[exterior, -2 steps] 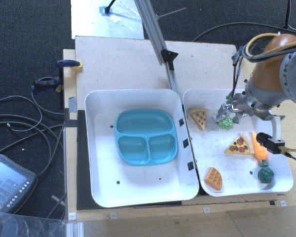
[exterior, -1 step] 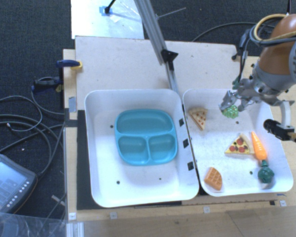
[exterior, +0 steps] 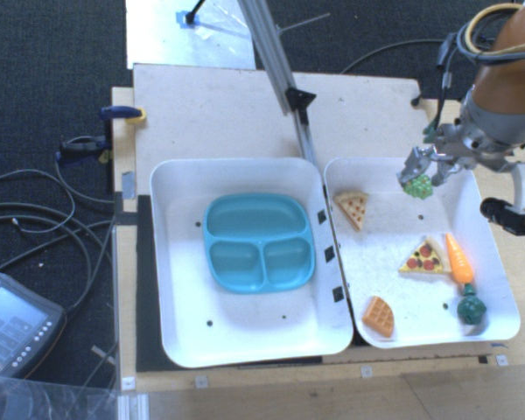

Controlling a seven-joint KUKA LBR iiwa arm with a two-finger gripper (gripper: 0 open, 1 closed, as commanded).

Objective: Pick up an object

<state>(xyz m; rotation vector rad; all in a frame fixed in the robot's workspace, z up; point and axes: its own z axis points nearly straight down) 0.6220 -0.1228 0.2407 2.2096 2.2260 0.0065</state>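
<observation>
Now | green toy between fingers | over right bin

Two bins, side by side

My gripper hangs over right bin rear, broccoli piece between fingers. Pizza slice, carrot, waffle lie nearer front. Divided tray sits in left bin.

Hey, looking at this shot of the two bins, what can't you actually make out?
- Gripper: its fingertips blur into the green toy; whether they clamp it or only touch it is unclear.
- Green toy: too small and soft to identify.
- Arm: cut off by the right edge.
- Dark green item under the carrot: too small to name.
</observation>
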